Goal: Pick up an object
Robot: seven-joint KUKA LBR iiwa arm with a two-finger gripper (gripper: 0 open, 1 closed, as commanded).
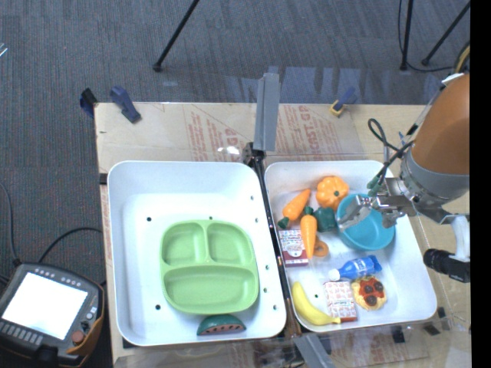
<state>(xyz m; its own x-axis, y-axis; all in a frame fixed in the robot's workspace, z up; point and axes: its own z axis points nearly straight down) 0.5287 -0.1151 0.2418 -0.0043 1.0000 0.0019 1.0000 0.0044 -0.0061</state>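
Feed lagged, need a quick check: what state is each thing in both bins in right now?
Gripper: at the blue bowl's left rim.
Blue bowl: upright, right bin.
Green plate: flat, left bin.
Watermelon slice: left bin, beside the plate's near edge.
Pumpkin: upright.
Blue bottle: on its side.
Banana: lying flat.

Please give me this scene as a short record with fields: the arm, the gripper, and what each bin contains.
arm: grey arm with orange band, reaching in from the right
gripper: two-finger gripper over the round blue bowl
left bin: green divided plastic plate, watermelon slice toy
right bin: small orange pumpkin, two toy carrots, yellow banana, blue bottle
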